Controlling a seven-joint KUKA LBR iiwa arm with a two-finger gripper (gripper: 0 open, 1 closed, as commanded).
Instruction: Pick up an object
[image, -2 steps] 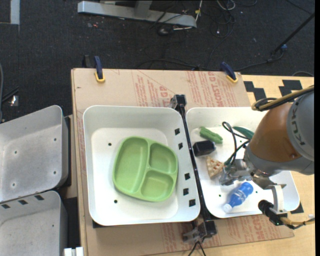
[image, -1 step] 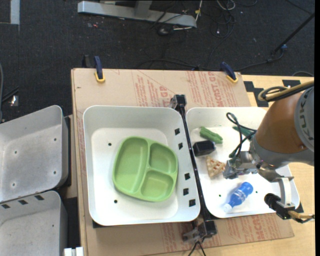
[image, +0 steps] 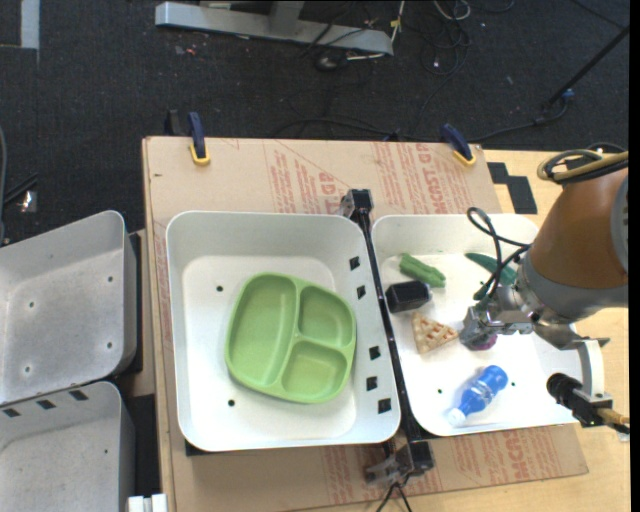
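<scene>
The right bin (image: 440, 230) holds several small objects: a green pod-shaped piece (image: 422, 268), a black block (image: 407, 296), a tan waffle-like wedge (image: 433, 334), a blue bottle (image: 479, 392) lying on its side, and a teal piece (image: 487, 262) partly under the arm. My gripper (image: 480, 332) hangs low over the bin floor just right of the waffle wedge, with something purple showing at its tip. The arm's orange band hides the far right of the bin.
The left bin (image: 190, 300) carries a light green divided plate (image: 292, 338). A black divider with clips runs between the bins. Grey trays (image: 60, 300) lie off the bench to the left. Cables cross the dark floor behind.
</scene>
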